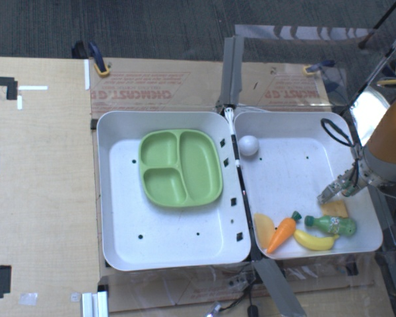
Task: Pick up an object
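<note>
- We see the gripper [335, 191] low over the right bin [284, 177], near its right wall; we cannot tell its state.
- Just beside it lies a tan piece [336, 208]; whether they touch, we cannot tell.
- Below that we find a green bottle [333, 225], with a banana [313, 241] touching it toward the front wall.
- Left of these, an orange carrot [281, 235] leans against a pale yellow piece [264, 228].
- A white ball [249, 145] sits at the bin's far left.
- The left bin [119, 197] holds a green divided plate [181, 167].
</note>
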Motion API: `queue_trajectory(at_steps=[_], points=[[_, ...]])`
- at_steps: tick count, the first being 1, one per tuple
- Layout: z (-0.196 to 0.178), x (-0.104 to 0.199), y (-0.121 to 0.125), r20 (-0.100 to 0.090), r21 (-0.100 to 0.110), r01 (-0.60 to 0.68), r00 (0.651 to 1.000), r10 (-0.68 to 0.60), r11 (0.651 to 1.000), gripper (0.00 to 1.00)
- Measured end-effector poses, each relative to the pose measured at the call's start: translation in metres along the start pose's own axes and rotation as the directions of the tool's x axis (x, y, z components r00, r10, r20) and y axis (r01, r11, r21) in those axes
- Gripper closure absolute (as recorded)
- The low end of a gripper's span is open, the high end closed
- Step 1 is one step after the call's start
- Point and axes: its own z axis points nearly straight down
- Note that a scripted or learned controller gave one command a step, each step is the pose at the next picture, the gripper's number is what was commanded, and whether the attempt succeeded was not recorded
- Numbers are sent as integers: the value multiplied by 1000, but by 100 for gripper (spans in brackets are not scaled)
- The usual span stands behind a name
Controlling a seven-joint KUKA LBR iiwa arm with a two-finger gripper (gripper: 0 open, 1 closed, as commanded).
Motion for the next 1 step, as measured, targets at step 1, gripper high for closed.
queue_trajectory(at_steps=[1], points=[[-79, 71, -15, 1, 1, -317, 948, 317, 948, 100]])
